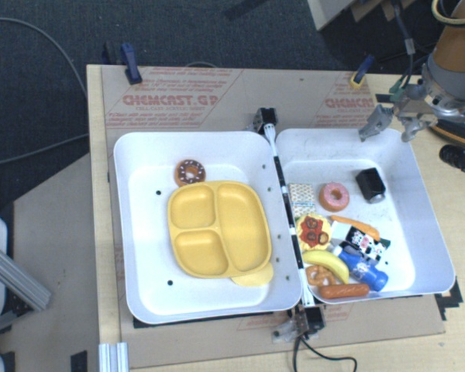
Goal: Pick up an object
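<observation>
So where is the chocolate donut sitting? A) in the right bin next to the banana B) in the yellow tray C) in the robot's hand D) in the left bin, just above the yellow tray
D: the chocolate donut lies on the floor of the left bin, just beyond the top edge of the yellow tray, not inside any of its compartments.
</observation>
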You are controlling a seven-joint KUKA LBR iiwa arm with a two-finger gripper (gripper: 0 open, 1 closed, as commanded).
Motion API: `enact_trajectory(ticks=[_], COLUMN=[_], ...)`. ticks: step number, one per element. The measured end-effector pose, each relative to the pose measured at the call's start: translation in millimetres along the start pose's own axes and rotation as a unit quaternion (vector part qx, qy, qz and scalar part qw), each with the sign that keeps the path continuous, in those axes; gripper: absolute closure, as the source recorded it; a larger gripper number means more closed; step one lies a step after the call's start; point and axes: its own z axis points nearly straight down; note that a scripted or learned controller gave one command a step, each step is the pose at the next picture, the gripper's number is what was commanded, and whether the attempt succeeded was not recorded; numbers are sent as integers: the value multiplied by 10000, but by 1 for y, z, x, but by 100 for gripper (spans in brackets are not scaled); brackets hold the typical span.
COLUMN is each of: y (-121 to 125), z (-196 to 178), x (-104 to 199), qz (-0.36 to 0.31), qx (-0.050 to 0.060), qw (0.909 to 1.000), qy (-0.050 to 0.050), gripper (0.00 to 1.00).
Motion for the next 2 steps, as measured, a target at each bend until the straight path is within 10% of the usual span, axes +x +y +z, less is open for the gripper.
enact_trajectory(ticks=[1,2], y=[5,-36], z=[105,119], x=[-24,18], qz=[-1,-3], qx=[10,-9], qw=[10000,10000], qy=[0,-5], gripper=[0,0])
